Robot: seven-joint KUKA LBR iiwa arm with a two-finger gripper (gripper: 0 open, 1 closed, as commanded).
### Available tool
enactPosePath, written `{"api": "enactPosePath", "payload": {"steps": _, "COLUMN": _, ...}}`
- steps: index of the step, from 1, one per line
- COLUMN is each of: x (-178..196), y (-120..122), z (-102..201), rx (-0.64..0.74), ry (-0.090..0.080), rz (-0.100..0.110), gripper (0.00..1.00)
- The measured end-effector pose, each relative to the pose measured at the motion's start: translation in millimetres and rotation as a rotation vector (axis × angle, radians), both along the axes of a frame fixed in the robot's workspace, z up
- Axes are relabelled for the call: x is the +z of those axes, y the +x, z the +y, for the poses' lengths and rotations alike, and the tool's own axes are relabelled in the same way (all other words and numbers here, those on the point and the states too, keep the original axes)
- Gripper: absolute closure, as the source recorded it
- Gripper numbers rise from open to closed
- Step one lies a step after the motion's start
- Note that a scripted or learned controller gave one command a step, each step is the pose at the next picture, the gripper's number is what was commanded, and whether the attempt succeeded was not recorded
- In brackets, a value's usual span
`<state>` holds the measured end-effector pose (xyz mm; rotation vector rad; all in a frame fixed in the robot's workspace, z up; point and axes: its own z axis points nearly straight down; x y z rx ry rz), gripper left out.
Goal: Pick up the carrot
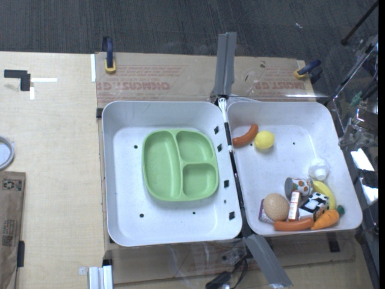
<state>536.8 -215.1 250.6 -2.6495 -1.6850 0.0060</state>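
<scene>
Gripper (355, 138) reads as blurred grey hardware at the outer rim of the right bin (283, 116), raised off the bin floor as far as I can judge; whether it is wide or narrow cannot be told, and nothing can be seen held in it. Carrot (325, 219) lies well apart from the gripper, toward the near edge of the bench and slightly inboard, in the near outer corner of that bin. Its green top points up toward the gripper's side. Crowded spot: a red sausage (293, 224) touches its tip on the side away from the gripper, a banana (323, 191) sits just above it between carrot and gripper, and a small black-and-white item (313, 205) presses on it from the same side. A tan egg-shaped piece (276, 206) is farther inboard. A lemon (264, 139) and a second sausage (245, 135) lie across the bin, about level with the gripper. Green divided plate (180, 164) sits in the left bin (120, 161), farthest off. Judgement: task not begun. Carrot untouched; approach, descent, grasp and lift all remain. The clutter and the corner wall look likely to hamper the grasp.
</scene>
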Motion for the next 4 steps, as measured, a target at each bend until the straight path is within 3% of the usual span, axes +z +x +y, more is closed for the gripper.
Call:
{"api": "enactPosePath", "payload": {"steps": 1, "x": 8, "y": 0, "z": 0, "rx": 0.003, "ry": -0.001, "rz": 0.003, "gripper": 1.0}}
{"api": "enactPosePath", "payload": {"steps": 2, "x": 20, "y": -48, "z": 1, "rx": -0.253, "ry": 0.0, "rz": 0.001, "gripper": 1.0}}
{"api": "enactPosePath", "payload": {"steps": 4, "x": 63, "y": -59, "z": -7, "rx": -0.87, "ry": -0.004, "rz": 0.001, "gripper": 1.0}}
